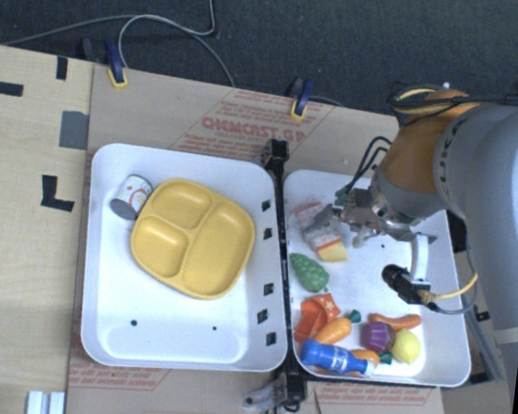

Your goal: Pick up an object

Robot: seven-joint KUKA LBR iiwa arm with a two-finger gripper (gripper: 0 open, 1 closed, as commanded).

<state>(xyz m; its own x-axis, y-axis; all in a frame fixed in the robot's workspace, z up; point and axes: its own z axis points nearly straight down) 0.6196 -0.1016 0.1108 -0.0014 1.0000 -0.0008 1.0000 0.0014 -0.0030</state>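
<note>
The right bin holds several toy foods. A yellow cheese wedge lies near its upper left, with a green leafy piece just below it. My gripper hangs low over the bin's upper left, right above the cheese wedge and beside a grey-and-red wrapped item. Along the front lie an orange-red pepper, a carrot, a blue bottle, a purple piece, a lemon and an orange sausage.
The left bin carries a yellow divided plate and a small can at its upper left. A black divider runs between the bins. The grey arm covers the right bin's right side.
</note>
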